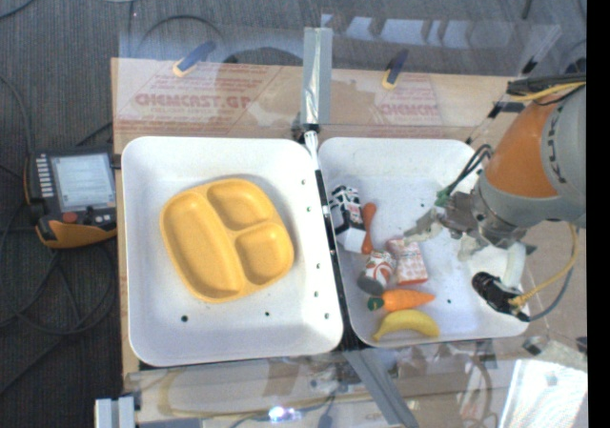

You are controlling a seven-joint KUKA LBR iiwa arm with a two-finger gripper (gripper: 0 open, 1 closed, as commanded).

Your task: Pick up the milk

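Lowest in the camera view, closest to the lens, a yellow banana [406,325] lies at the near edge of the right bin [448,154], with an orange carrot [408,299] just above it. Above those, a small red-and-white carton [378,269] and a pinkish packet [410,262] sit side by side, almost touching. A thin orange-red piece [367,216] lies tilted near the bin's left wall, and just beside it, toward the divider, stands the black-and-white milk [344,206] carton, apart from the arm. The arm [534,164], grey with its orange band, reaches in from the right over the right bin's far-right side. Its hand [457,221] hangs near the bin floor, well apart from the milk, with nothing visible between its fingers; whether they are parted or closed I cannot tell, since the wrist and cables blur the view there. The left bin [143,226] holds a yellow divided tray [227,237] with three compartments, lying near its middle. Both bins rest on the surface [219,97].
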